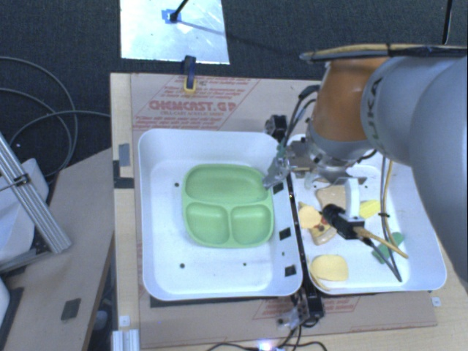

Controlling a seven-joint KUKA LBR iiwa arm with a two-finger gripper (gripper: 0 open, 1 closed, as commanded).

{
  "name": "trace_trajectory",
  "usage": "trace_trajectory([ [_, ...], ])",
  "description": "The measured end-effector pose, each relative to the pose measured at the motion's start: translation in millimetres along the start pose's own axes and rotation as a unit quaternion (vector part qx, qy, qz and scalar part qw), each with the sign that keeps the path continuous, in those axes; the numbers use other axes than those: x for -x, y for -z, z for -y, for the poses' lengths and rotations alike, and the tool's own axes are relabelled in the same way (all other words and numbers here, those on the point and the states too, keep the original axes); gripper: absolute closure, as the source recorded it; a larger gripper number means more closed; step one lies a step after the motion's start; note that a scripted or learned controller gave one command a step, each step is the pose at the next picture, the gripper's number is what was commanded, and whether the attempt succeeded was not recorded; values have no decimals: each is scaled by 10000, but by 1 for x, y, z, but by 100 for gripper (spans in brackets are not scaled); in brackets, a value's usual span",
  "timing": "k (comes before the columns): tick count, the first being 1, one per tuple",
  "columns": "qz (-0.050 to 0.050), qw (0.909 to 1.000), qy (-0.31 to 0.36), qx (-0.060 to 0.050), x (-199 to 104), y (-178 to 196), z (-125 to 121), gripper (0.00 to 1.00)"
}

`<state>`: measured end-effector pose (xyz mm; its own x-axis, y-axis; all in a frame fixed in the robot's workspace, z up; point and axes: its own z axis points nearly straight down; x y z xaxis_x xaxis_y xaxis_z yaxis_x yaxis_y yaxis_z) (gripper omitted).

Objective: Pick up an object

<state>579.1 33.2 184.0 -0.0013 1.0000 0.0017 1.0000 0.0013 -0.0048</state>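
A: Which step are you on?

B: The approach, I'd say. The hand (276, 172) is low at the right wall of the left bin (164, 269), close to the upper right corner of the green plate (227, 205), which lies flat in that bin. I can't tell whether it's released or clenched.

A: Next move?

B: Probably taking the plate's rim. It's shallow, so the grip could slip. Otherwise, the yellow disc (329, 268) in the right bin (431, 269).

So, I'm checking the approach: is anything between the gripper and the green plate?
Nothing visible does. The gripper hangs right at the rim of the green plate, beside the dividing wall between the bins.
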Motion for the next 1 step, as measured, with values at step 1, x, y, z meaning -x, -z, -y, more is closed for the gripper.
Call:
trace_trajectory([
  [1, -5, 10000, 47, 72, -70, 9, -79, 0],
])
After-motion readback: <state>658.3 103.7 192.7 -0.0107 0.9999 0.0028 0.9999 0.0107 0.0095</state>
